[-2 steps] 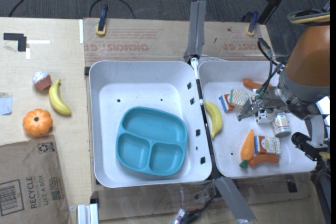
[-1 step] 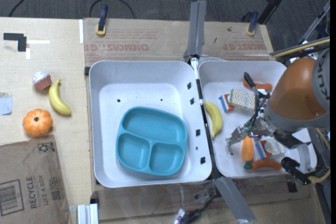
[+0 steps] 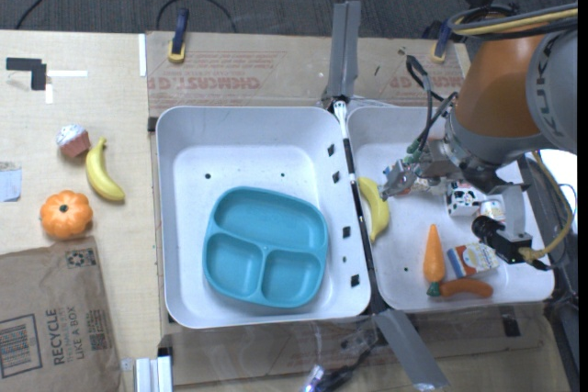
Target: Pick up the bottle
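You see the grey arm's hand (image 3: 401,180) lowered into the right white bin (image 3: 404,289), near a yellow banana (image 3: 374,207) at its left wall; whether it is spread or pinching you cannot tell. The small white bottle with red label (image 3: 471,259) lies near the bin's right side, beside an orange carrot (image 3: 434,254), apart from the hand; judge the pick not yet made

Right bin (image 3: 395,294) crowded: banana (image 3: 375,208), carrot (image 3: 434,254), left floor open

Glossy blue plastic tray (image 3: 266,248), matt white bins (image 3: 184,225).
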You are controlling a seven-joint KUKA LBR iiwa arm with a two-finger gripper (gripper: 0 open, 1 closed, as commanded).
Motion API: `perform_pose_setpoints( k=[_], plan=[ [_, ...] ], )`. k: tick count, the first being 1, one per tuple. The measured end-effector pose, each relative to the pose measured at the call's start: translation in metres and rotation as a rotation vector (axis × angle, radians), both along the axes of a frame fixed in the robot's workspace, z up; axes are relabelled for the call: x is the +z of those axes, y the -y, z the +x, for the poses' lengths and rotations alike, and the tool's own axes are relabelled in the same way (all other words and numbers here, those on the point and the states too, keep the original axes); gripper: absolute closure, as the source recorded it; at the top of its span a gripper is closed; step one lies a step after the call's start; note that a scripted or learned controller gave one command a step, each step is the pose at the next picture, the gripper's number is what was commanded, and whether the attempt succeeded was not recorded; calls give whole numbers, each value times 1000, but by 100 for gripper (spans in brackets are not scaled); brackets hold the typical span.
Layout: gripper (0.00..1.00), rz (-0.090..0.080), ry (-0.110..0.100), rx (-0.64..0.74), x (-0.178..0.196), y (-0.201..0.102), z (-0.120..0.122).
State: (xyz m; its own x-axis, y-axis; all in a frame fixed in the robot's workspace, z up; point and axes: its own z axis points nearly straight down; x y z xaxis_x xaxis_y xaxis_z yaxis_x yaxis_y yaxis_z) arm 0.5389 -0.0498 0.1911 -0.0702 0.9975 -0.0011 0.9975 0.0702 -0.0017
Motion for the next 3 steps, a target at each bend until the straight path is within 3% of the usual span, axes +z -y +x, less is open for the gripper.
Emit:
perform_pose_setpoints(
  k=[1, 2, 3],
  plan=[
    [0, 0, 1, 104, 54, 0, -33],
    [0, 0, -2, -228, 49, 34, -61],
    [100, -2, -5, -228, 57, 35, -61]
  ],
)
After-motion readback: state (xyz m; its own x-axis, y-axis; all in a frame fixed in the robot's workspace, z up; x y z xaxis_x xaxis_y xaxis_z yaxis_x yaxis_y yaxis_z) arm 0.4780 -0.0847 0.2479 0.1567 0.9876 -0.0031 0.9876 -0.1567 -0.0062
